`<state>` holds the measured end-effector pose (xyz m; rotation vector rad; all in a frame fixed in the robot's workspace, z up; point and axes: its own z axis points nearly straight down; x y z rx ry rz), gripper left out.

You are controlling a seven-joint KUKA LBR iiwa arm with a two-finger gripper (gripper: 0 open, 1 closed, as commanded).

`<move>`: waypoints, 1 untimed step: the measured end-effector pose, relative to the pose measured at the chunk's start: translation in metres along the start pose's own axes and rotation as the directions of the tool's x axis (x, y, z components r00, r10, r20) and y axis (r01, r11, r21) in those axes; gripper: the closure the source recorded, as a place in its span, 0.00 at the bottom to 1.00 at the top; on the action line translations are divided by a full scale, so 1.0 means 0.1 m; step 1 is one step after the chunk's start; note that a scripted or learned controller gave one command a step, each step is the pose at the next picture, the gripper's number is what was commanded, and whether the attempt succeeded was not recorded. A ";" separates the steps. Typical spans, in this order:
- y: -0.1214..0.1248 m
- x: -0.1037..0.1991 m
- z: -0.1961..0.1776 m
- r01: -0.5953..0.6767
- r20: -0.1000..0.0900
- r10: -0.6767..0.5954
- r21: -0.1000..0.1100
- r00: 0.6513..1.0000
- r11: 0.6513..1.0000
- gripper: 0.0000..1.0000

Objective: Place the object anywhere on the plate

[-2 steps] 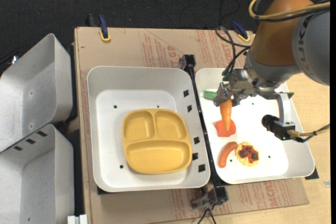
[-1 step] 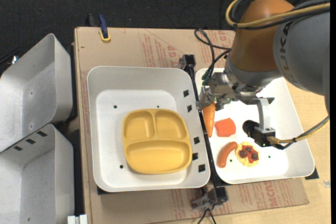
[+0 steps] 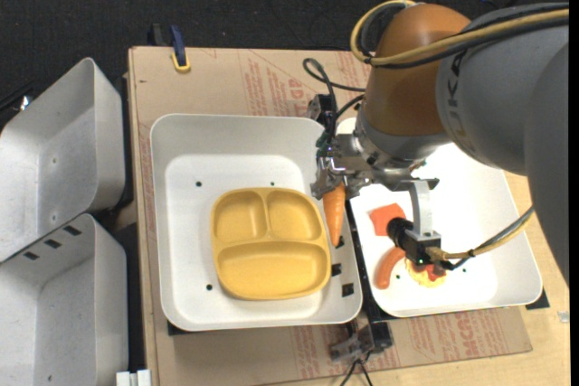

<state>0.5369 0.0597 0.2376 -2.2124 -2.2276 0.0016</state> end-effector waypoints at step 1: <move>-0.10 0.56 0.14 0.001 0.000 -0.001 0.001 1.000 1.000 1.00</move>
